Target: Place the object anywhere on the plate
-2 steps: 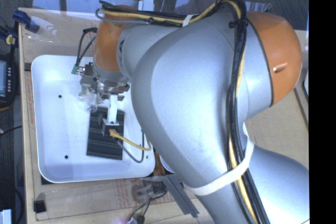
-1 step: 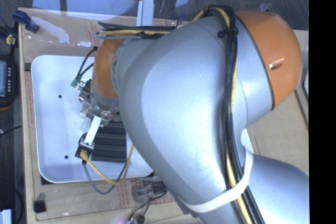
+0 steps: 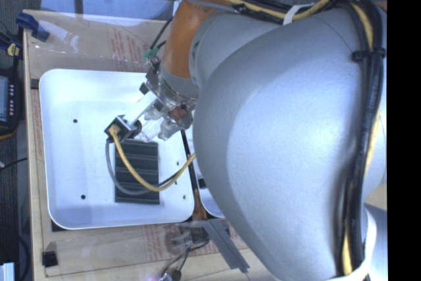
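Note:
My gripper (image 3: 137,171) hangs over the left white bin (image 3: 72,141), in its right half near the front. From above it appears as a dark ribbed block with a yellow cable (image 3: 141,182) looping around it. The block covers whatever lies beneath it. The grey arm with its orange band (image 3: 181,29) reaches in from the right and hides most of the right bin. A curved white rim (image 3: 205,204) peeks out under the arm at the right bin's near-left corner. I cannot tell if that rim belongs to the plate or to the bin.
The left bin's floor shows bare white to the left of and behind the gripper. A blue-handled tool (image 3: 31,26) lies on the bench at the far left. Metal clamp parts (image 3: 197,237) sit on the bench in front of the bins.

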`<state>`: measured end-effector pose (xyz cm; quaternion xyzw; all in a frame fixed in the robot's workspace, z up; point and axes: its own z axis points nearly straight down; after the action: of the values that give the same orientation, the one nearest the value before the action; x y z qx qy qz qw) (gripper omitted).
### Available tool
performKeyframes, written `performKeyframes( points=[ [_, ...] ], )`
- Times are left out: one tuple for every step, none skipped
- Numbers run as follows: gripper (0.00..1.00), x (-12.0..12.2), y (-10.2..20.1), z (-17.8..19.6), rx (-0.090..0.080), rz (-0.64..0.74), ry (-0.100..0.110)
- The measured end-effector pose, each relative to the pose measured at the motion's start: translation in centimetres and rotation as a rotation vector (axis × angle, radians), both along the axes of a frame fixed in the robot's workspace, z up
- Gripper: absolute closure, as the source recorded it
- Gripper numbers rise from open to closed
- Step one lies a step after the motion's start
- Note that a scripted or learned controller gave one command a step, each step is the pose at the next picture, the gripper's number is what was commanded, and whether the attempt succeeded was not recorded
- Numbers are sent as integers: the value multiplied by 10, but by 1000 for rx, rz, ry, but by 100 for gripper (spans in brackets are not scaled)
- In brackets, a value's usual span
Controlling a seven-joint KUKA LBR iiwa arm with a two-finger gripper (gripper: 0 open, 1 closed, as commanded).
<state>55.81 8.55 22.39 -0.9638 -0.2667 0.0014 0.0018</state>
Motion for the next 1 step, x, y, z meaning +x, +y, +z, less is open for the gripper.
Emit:
performKeyframes(
  points=[
    [100, 51, -29, -34, -1, -77, 3]
  ],
)
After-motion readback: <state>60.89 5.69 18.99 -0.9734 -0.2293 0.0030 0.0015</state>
